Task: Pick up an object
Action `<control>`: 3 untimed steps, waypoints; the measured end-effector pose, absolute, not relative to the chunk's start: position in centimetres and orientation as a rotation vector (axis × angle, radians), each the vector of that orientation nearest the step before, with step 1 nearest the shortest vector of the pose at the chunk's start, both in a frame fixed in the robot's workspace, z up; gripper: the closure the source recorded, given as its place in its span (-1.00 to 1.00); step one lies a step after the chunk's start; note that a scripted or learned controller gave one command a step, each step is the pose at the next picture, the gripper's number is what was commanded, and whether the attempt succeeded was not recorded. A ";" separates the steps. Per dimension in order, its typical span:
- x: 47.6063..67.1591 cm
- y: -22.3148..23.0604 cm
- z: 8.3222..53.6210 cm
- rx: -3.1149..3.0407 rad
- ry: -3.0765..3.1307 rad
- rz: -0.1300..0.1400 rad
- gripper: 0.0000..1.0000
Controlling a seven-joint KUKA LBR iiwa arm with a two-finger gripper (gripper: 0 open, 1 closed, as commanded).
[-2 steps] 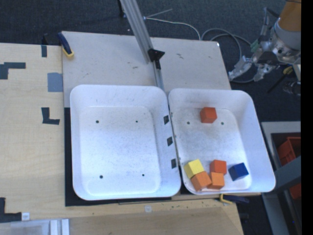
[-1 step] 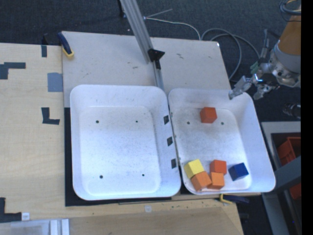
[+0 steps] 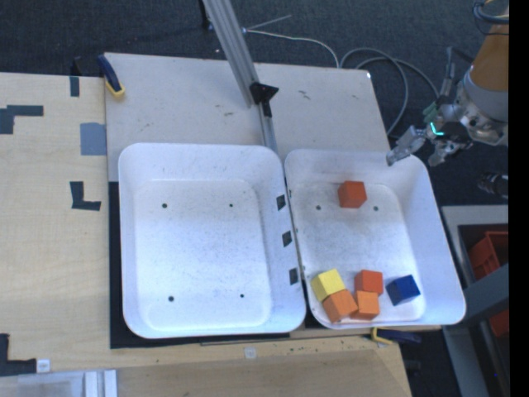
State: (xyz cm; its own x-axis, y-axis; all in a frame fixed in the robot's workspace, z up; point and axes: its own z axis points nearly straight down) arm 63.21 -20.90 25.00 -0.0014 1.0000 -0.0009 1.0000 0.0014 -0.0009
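Camera view from above shows a bench with two shallow white bins side by side. At the right edge, the grey arm with its orange band (image 3: 493, 56) reaches in, and its gripper (image 3: 409, 149) hangs over the far right corner of the right bin (image 3: 430, 222), just above the rim. Nothing sits between the fingers, so it carries no object. The fingers themselves are small and blurred, and I cannot tell how far apart they stand.

Judging from its position at the bin's edge, well apart from every block, the arm seems either about to come in for a pick or parked between attempts.

The right bin holds all the objects. A lone orange-red cube (image 3: 352, 194) rests near the bin's far end, apart from the others and closest to the gripper, which likely makes it the easiest target. Along the near wall sits a tight cluster: a yellow block (image 3: 327, 283), an orange block (image 3: 339, 305) touching it in front, two more orange blocks (image 3: 368, 293) just beside those, and a blue cube (image 3: 402, 289) to their right. Crowded together, these leave little room for fingers to slip between them.

The left bin (image 3: 132, 222) shows its bare speckled white floor. A slanted metal rail (image 3: 233, 40) crosses the bench behind the bins.
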 end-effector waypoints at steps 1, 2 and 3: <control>64.0 -18.4 11.8 -2.225 -2.230 -0.010 -1.00; 66.3 -11.8 9.5 -2.211 -2.229 -0.002 -1.00; 64.2 -9.8 9.3 -2.219 -2.226 0.001 -1.00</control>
State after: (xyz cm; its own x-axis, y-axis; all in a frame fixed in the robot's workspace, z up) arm 64.16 -9.75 9.34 -0.0031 1.0000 -0.0018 1.0000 0.0031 0.0011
